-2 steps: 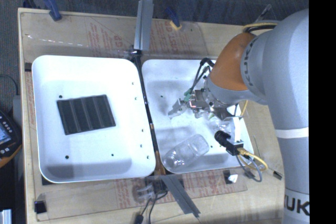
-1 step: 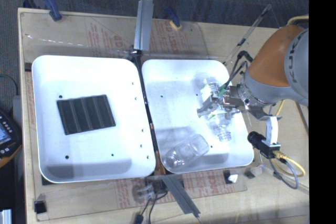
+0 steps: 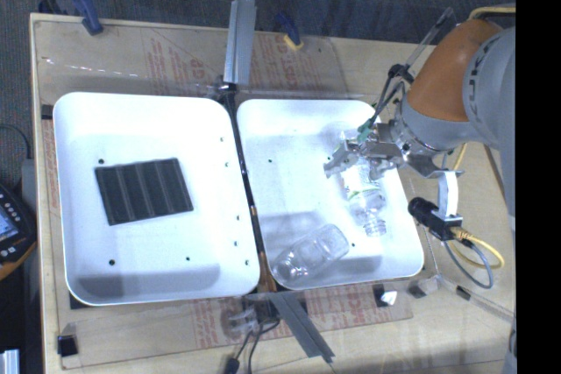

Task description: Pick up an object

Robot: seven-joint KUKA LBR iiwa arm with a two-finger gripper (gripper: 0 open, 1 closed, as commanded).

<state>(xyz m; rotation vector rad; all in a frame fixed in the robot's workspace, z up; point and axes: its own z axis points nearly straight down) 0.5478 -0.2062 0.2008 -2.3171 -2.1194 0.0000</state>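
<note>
Clear plastic, near: a crumpled bottle [image 3: 308,252] lies on its side at the near end of the right bin [image 3: 263,188]; light, slippery, likely to buckle, so best taken across its middle.
Second bottle [image 3: 368,204]: also clear, standing or leaning by the right wall, just under the tool [image 3: 361,155]; its neck looks the firmer hold.
Tool: low over that bottle; whether it grips is hard to tell against the glare.
Left bin [image 3: 70,188]: holds a dark ribbed slab [image 3: 143,189], stiff and flat.
Counter [image 3: 351,57]: beyond both bins.
</note>
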